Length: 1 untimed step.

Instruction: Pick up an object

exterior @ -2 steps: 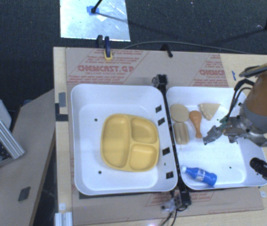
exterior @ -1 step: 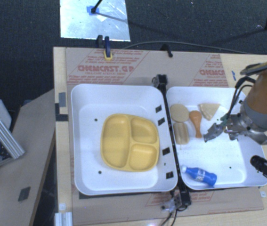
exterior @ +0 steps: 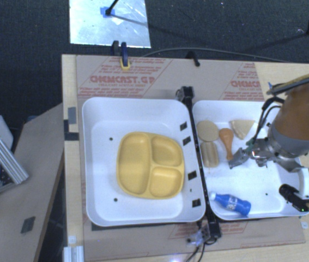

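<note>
tray [exterior: 150, 165] in left bin [exterior: 97, 146] | bottle [exterior: 230, 202] in right bin [exterior: 263, 212]

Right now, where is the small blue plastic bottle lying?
The small blue plastic bottle lies on its side in the right white bin, near its front left corner, below the wooden spoon and the gripper.

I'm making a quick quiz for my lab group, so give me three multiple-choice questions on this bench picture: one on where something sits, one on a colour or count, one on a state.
1. Where is the yellow divided plate?
A. left bin
B. right bin
C. on the cardboard

2. How many compartments has the plate?
A. two
B. three
C. five

3. How does the blue bottle rest?
A. upright
B. on its side
C. held in the claw

Answers: 1 A, it sits in the left bin. 2 B, one long section and two smaller ones. 3 B, it lies flat in the right bin, apart from the claw.
</note>
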Motion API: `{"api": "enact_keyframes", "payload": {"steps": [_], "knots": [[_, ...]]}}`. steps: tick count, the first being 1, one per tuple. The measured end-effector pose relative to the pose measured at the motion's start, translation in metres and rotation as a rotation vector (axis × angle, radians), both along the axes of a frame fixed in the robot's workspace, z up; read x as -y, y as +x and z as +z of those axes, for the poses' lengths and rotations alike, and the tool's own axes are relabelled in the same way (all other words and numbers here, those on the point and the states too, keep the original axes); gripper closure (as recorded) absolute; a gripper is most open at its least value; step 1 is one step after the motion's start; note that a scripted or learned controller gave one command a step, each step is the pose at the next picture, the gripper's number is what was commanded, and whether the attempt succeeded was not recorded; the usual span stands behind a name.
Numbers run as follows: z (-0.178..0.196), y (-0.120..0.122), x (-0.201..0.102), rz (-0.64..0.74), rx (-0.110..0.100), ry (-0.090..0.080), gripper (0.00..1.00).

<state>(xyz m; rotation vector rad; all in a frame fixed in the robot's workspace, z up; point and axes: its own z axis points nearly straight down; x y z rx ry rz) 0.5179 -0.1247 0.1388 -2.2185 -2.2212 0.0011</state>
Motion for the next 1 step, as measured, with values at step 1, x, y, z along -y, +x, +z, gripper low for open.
{"api": "enact_keyframes", "payload": {"steps": [1], "knots": [[-0.0524,-0.0004,-0.0006,0.0,-0.001,0.0,0.0]]}}
